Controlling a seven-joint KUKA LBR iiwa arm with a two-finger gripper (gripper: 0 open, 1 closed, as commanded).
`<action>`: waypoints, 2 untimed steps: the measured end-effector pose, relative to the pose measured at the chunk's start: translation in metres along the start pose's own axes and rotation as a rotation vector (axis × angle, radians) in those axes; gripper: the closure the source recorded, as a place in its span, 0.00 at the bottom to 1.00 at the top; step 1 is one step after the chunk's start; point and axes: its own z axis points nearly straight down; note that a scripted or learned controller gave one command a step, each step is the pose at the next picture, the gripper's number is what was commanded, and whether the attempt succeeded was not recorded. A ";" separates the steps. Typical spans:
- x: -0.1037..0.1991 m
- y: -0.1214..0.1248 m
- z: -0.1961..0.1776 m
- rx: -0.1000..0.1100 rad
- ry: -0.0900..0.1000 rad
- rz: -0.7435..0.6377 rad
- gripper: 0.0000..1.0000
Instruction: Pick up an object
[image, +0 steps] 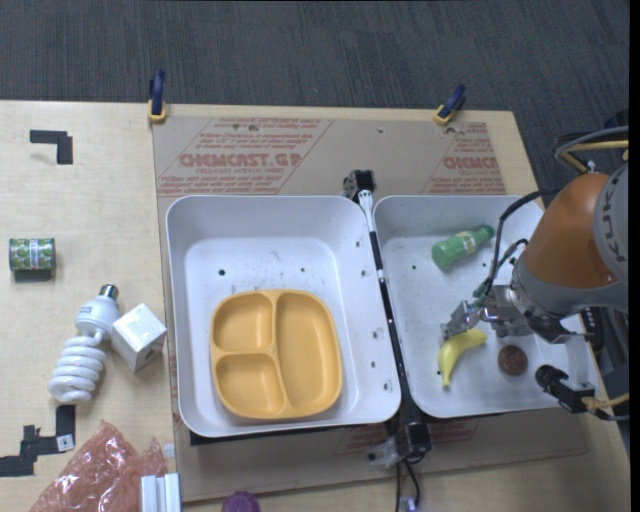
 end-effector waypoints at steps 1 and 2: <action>-0.001 0.001 -0.010 -0.003 -0.001 0.002 1.00; -0.001 0.001 -0.010 -0.003 -0.001 0.001 0.00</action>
